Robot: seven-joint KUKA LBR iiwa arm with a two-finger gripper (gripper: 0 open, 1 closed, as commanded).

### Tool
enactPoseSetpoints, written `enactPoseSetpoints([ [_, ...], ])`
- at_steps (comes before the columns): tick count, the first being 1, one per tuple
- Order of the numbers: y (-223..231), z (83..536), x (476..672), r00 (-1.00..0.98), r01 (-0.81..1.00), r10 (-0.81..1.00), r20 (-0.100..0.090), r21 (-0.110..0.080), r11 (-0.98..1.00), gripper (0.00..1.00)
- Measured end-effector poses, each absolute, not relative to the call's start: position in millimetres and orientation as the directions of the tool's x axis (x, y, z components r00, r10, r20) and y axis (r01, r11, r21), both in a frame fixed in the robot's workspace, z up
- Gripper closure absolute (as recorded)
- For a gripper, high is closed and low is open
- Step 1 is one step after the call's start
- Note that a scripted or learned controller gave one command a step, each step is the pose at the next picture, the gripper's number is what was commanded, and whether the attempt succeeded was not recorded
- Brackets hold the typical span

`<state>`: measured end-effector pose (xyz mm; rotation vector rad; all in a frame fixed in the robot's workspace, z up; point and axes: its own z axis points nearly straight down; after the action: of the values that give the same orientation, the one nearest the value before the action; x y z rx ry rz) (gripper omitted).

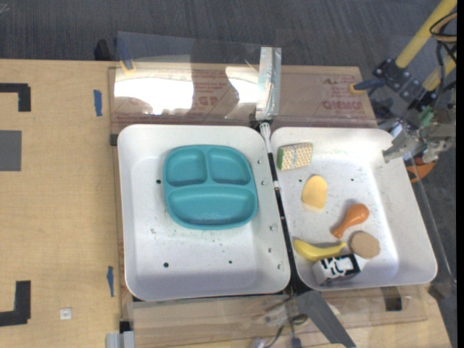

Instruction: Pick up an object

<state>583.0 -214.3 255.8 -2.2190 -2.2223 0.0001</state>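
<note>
Grey end effector [419, 145] beside right bin's [406, 194] far edge, finger spread indiscernible.

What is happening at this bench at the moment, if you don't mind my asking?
The arm's gripper sits at the right bin's upper right edge, holding nothing visible. That bin holds a sponge, yellow chip-like piece, toy drumstick, banana, brown ball and black-and-white item. A teal divided plate lies in the left bin.
</note>
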Motion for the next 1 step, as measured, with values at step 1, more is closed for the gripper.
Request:
enactPoseSetpoints([
  [1, -224.6, 168.3, 501.3, 0.075, 0.997, 0.997, 0.001, -0.011, -0.075, 0.0],
])
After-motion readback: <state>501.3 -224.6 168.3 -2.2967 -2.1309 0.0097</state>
